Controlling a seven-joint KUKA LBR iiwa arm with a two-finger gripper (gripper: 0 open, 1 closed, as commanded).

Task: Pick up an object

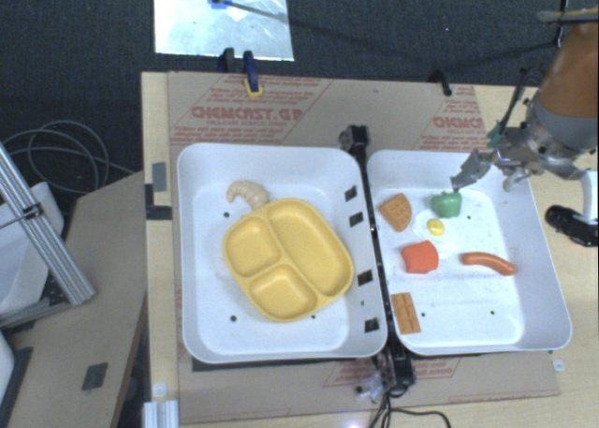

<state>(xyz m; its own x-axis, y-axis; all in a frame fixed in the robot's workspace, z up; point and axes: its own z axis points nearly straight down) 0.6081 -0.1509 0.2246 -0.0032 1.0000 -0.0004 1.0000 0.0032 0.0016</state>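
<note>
My gripper (pixel 482 169) hovered just beside the green pepper (pixel 447 202), approach underway; fingers' spread untellable; descent was needed next.

R bin (pixel 533 258): items clustered left-centre — green pepper (pixel 447 202), bread slice (pixel 396 212), egg (pixel 435 227), orange block (pixel 420 258), sausage (pixel 489 264), cracker (pixel 405 313). Free floor along front-right. L bin (pixel 201 229): yellow tray (pixel 286 258) fills centre; croissant (pixel 247 193) touching its rear edge.
</note>
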